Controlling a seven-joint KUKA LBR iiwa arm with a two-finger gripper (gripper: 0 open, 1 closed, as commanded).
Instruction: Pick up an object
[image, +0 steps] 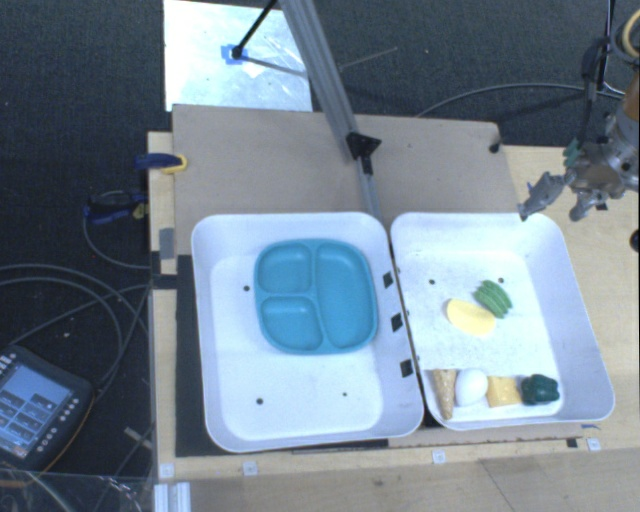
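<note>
Above the right bin's far corner, the gripper hangs released and empty; it should descend centred over the yellow piece lying mid-bin, touching the green one.

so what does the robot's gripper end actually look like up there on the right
The gripper is a small grey metal piece with two thin, pale grey fingers splayed apart, plus a greenish part where it joins the wrist. A dark cable runs down toward it from above. The picture is too blurry to show any markings.
</note>
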